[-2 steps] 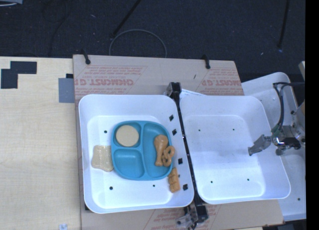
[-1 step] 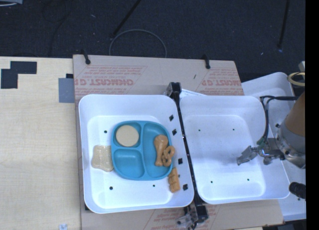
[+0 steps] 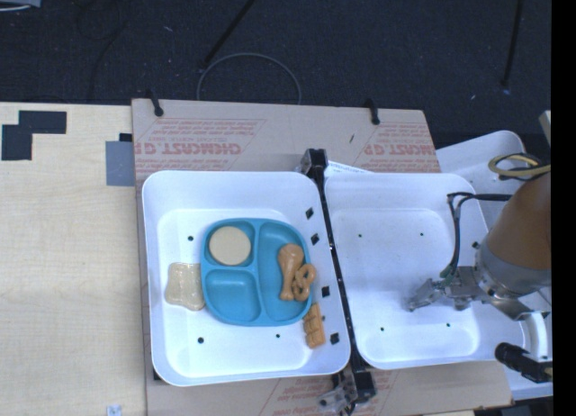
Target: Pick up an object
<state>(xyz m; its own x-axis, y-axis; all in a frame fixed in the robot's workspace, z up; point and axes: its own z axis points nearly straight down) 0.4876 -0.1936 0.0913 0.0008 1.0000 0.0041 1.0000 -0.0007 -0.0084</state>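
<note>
Cardboard under both bins [image 3: 270, 140] carries red print, upside down and mirrored from here, so no reading it. In the left bin [image 3: 171, 198] sits a blue divided tray [image 3: 236, 302]: a pale round disc [image 3: 229, 245] in its ten o'clock compartment, a tan bone-shaped piece [image 3: 291, 266] with a pretzel-like twist [image 3: 305, 281] in the three o'clock compartment. A pale flat slab [image 3: 184, 285] lies just beside the tray at nine o'clock, and a small orange-brown chunk [image 3: 313, 326] at five o'clock, touching its rim. Over in the right bin [image 3: 396, 198], the gripper [image 3: 423, 299] is low at four o'clock, fingers spread, nothing between them. Black cables trail across the dark floor [image 3: 297, 27] at twelve o'clock.
</note>
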